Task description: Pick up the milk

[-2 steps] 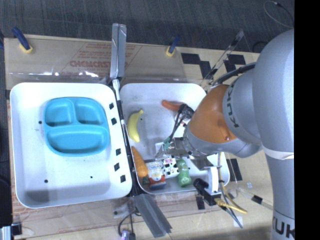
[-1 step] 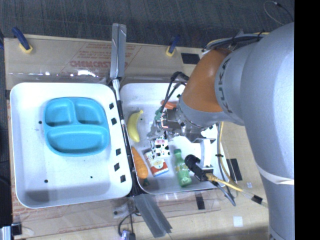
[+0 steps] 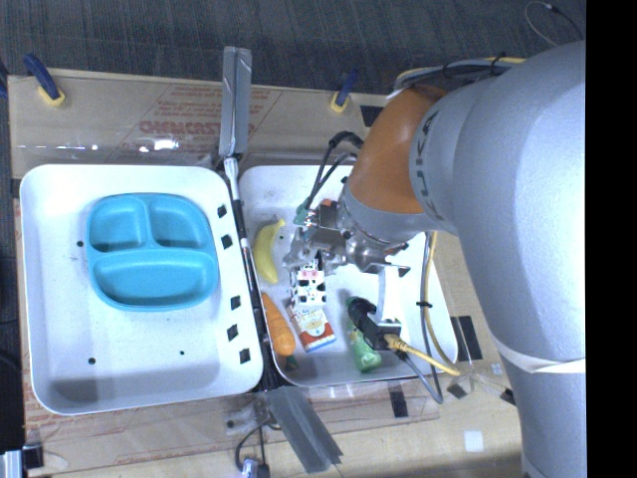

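The milk lies in the right bin, at centre-right of the frame, between a carrot and a green bottle. The gripper hovers just above it; its state cannot be told.

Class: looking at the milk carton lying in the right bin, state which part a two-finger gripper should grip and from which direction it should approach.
Grip the milk carton across its narrow width, at mid-body, coming straight down from above. It lies flat, long axis running up and down the view; the carrot sits close on its left, so clearance there looks tight. The gripper hangs just above its upper end.
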`<action>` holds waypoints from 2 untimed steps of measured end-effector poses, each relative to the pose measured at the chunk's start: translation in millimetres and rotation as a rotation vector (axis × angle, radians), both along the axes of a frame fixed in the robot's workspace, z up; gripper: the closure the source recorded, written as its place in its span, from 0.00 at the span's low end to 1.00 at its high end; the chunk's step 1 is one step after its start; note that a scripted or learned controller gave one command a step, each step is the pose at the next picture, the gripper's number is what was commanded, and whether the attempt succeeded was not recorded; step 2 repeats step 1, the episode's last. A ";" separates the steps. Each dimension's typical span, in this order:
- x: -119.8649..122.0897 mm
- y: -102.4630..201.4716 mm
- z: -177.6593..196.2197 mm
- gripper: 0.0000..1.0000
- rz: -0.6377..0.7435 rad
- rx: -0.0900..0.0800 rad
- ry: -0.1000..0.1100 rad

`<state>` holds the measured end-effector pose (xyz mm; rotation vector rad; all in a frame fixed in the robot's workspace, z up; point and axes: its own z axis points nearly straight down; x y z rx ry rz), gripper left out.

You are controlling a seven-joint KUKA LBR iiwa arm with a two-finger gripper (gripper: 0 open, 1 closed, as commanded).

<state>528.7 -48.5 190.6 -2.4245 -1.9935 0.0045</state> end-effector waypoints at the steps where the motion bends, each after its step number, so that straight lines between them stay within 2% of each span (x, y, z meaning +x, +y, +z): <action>1: 6.9 41.1 0.2 1.00 0.120 0.000 -0.001; 2: 6.9 41.1 0.2 1.00 0.120 0.000 -0.001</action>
